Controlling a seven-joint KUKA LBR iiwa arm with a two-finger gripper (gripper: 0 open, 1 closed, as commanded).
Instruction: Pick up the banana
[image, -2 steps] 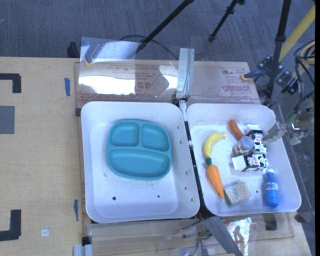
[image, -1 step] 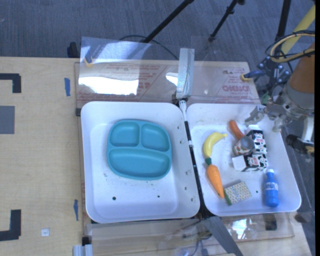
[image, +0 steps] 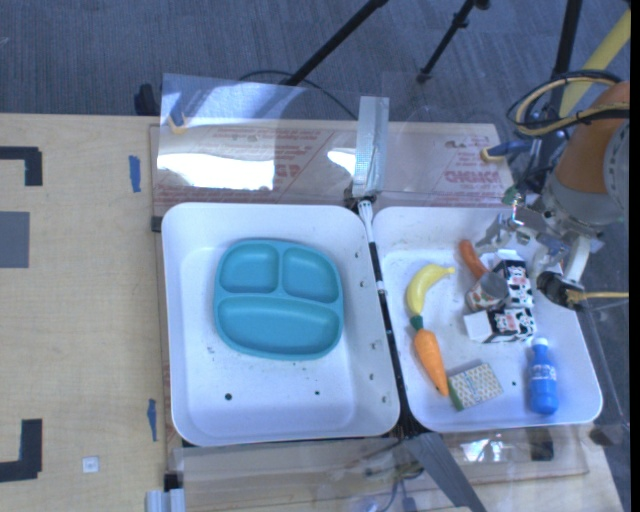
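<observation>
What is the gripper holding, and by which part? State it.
Cannot be told. The gripper is low in the right bin among small items; the banana lies apart to its left, not held.

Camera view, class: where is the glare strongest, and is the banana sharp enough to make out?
Camera view: strongest glare is on the clear panel behind the left bin; smaller reflections show on the bench's near edge; the banana in the right bin is evenly lit and distinct, though soft-edged.
</observation>
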